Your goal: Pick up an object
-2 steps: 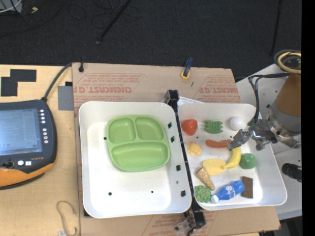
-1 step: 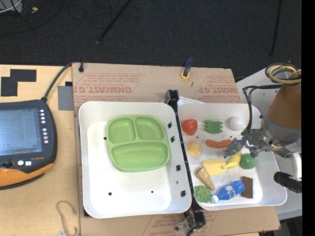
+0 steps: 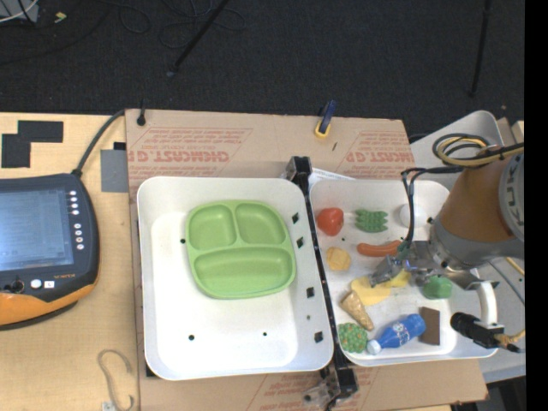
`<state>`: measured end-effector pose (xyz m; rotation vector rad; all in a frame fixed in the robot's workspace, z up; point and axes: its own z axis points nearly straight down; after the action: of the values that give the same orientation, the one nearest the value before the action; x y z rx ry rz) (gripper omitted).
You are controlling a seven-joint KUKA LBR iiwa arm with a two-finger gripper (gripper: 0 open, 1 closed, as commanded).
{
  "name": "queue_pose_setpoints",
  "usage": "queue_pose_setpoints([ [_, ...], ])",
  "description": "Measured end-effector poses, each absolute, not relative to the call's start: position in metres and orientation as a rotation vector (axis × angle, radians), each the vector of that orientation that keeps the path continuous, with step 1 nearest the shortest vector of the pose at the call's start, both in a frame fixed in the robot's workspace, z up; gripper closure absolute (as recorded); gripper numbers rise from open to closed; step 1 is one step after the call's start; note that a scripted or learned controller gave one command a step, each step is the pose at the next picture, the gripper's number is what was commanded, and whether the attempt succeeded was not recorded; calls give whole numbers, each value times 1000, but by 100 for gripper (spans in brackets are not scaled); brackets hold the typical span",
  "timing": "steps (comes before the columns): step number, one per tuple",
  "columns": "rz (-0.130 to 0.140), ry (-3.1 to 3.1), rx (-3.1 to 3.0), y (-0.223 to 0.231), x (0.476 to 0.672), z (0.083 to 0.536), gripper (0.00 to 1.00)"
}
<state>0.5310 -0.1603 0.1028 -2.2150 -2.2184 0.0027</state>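
Yellow banana [image 3: 370, 291] just below-left of the pincer [image 3: 399, 270], finger state impossible to tell.

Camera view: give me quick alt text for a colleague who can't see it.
The claw is low in the right bin, over toy food by a yellow banana and a sausage. The left bin holds a green divided plate.

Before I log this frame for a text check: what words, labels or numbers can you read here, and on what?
"GEMCRAFT" or similar, red print seen upside down, twice on the cardboard sheet behind the bins; the letters are too blurred to be sure.
Red print on the cardboard's front edge: too blurred to read.
Tablet screen: no text legible.
Blue bottle label: too small to read.
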Motion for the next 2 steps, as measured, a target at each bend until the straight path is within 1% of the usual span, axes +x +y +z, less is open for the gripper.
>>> queue_pose_setpoints([
  [1,0,-2217,-2224,-160,532,89,0],
  [2,-5,-2209,-2230,-161,532,100,100],
])
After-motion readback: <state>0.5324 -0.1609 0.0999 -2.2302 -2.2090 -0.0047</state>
